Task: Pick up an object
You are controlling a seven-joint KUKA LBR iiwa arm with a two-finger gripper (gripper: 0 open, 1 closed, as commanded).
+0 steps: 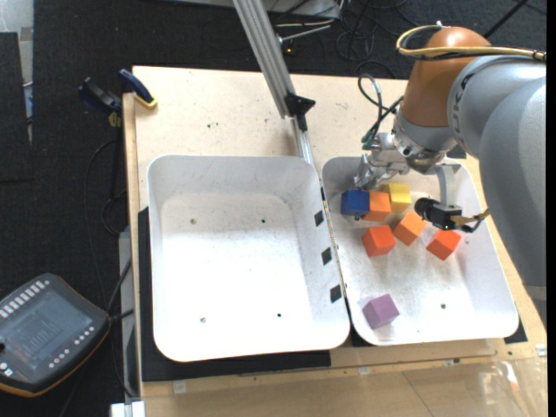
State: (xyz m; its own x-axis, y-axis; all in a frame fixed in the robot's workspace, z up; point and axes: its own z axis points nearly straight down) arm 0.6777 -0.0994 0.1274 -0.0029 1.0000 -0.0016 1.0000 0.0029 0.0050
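So the arm (486, 94) is reaching in over the right bin (486, 320) and the pincer (372, 174) is down low at the back of it, right above the little cluster of blocks. Honestly I can't tell if it's spread or pressed together, since the wrist hides most of it from this angle, and I don't see any block clearly sitting in it.

All the blocks look like they're on the bin floor. The blue block (354, 202) is just under the pincer tip, touching or nearly touching an orange block (380, 203) beside it, with the yellow block (400, 196) right behind that. Three more orange-red ones sit a bit nearer the camera: one at (378, 241), one at (408, 228) and one at (444, 243). The purple block (380, 311) is off on its own near the front. The left bin (174, 189) on the worktop (217, 102) isn't part of this.

My read: the approach is about done, probably going for the blue one. The actual grab and lift are both left, and that tight cluster could make it slip.
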